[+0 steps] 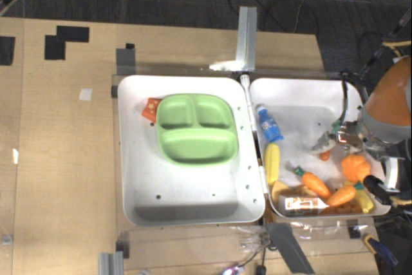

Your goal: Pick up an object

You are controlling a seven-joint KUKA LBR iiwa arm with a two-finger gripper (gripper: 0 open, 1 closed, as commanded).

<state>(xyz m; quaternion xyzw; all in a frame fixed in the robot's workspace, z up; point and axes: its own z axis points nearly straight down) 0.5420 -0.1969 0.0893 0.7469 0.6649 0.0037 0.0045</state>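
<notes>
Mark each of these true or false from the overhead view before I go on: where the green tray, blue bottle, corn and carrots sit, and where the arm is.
1. The green divided tray lies in the left bin. True.
2. The blue bottle is in the left bin. False: it lies in the right bin, near the wall between the bins.
3. The yellow corn lies just below the blue bottle in the picture. True.
4. The carrots sit at the far edge of the right bin. False: they lie near its front edge.
5. The arm is over the right bin's right side. True.
</notes>
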